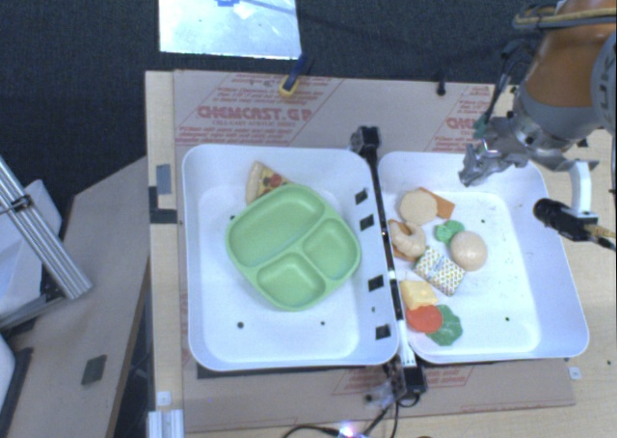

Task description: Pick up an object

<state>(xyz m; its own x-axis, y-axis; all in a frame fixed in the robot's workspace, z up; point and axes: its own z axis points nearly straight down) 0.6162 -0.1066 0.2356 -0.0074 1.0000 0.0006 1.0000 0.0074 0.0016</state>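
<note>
Poised at upper right: gripper (475, 168) above right bin's (540, 330) far rim, finger state impossible to tell. Toy food (434, 258) heaped centre-right for picking; green tray (292, 246) in left bin (217, 330).

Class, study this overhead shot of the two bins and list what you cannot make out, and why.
1. Pizza slice: its lower part is hidden under the green divided plate.
2. Hand: too small and blurred to tell whether it is open or shut.
3. Arm: cut off by the right and top edges.
4. Piled toy foods in the right bin: they overlap, so several shapes stay unclear.
</note>
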